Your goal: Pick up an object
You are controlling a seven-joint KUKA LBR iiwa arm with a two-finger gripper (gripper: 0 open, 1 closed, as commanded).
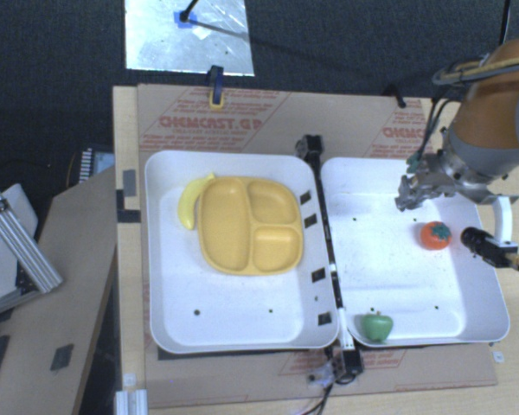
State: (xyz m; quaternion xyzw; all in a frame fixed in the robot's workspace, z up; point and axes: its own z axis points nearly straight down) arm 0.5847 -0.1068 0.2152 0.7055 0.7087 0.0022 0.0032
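2 bins [169, 318], tray [246, 225], tomato [433, 235], apple [377, 326]

A small round orange-red toy tomato [433, 235] lay at centre right of the frame; a green toy apple [377, 326] sat lower down; a yellow toy banana [189, 202] curved at centre left.

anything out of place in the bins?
Mostly tidy. The yellow divided plate lies partly over the banana in the left bin, hiding most of it. In the right bin, the green apple sits tight against the front wall; the tomato lies near the gripper.
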